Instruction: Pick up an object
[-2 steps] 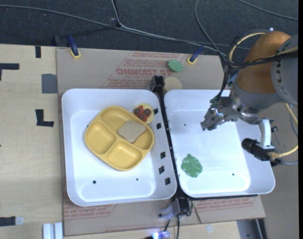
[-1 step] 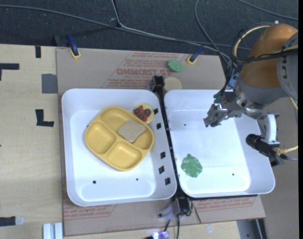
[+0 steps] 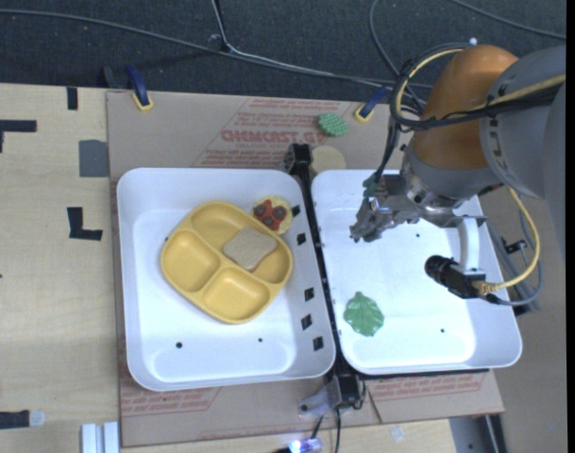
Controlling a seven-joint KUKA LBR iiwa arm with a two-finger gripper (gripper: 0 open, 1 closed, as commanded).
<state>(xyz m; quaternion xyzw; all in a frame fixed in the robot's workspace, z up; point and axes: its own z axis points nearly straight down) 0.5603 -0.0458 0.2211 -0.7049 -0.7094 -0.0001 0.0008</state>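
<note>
camera view: claw (image 3: 367, 226) hangs low over the upper left part of the right bin (image 3: 495, 343), near the divider between the two bins. cannot tell how its tips are set; they read as a dark cluster against the white floor, and nothing is seen between them. arm (image 3: 466, 102) comes in from the right, orange band above the wrist, yellow cable looping round it.

candidate things: a green leafy piece, lettuce-like (image 3: 364, 314), lies flat on the right bin floor toward its near left corner, apart from the claw. in the left bin (image 3: 145, 347) a yellow divided tray (image 3: 188, 253) sits at a slant, a tan slice of bread (image 3: 249, 247) lying across its compartments. a small red berry-like cluster (image 3: 271, 213) is at the tray's far corner, touching or just beside the rim; cannot tell which.

step, by my reading: approach or search; no pick made yet. the nearest target is the green piece. next move would call for shifting toward the near side of the bin, centring over the leaf, then dropping close to the floor. it is flat and thin, so the tips may slide off or close on nothing.

surface: pale wood with dark tape marks at left, cardboard sheet with red print under the bins, blue-and-yellow clamps (image 3: 139, 92) at its far corners. a green dotted item (image 3: 330, 124) rests on the cardboard beyond the bins. dark carpet behind, cables trailing across it.
</note>
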